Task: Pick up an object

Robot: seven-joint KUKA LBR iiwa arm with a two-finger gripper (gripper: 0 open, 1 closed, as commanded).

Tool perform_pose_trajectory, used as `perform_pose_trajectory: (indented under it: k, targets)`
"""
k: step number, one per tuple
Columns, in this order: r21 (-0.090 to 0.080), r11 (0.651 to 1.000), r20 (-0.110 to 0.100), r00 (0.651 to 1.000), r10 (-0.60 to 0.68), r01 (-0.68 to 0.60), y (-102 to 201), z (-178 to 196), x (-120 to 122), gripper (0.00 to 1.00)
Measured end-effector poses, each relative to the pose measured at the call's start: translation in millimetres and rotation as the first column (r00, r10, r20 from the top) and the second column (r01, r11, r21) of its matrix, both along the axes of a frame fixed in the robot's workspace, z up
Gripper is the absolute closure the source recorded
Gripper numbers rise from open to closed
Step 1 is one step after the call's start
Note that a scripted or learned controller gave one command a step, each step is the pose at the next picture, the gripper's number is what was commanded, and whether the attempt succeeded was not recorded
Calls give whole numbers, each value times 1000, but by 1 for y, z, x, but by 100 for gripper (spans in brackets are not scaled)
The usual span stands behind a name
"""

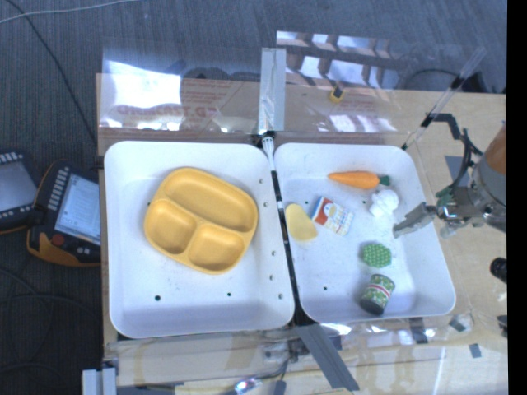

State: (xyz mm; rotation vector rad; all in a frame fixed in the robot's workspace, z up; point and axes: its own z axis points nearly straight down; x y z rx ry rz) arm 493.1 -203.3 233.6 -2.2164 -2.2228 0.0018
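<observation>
Camera view, fixed above the bench, catches the grey two-finger pincer [414, 220] at the right rim of the right-hand shallow white bin [428, 290], its metal tip slanting in over the bin wall from the arm's wrist at the frame's right side. Whether its fingers are spread or closed cannot be told from this angle, and nothing is visibly held between them.

Nearest the tip, just inside the bin, lies a small lumpy white object [384, 202]. Just above that rests an orange plastic carrot with a green top [355, 179], lying roughly crosswise near the bin's far wall. Toward the bin's middle sits a small white carton with red and blue print [331, 216], tilted, and beside it, against the divider, a pale yellow rounded piece [300, 223]. Closer to the near wall are a round green dotted object [376, 255] and, below it, a small green-labelled can lying on its side [378, 292].

Across the divider, the left-hand shallow white bin [132, 303] holds a yellow plastic tray with three compartments [201, 218], set at a slant.
</observation>
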Motion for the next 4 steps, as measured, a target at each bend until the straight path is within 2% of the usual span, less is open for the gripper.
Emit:
perform_pose_trajectory:
  k: [1,2,3,4]
  targets:
    - [-5,986,12,985,169,-169,36,-144,-6,0]
    - [-9,977,16,977,214,-214,19,-144,80,0]
    - [-12,932,17,932,361,-361,68,-143,17,0]
    - [-8,932,16,932,362,-362,70,-135,18,100]
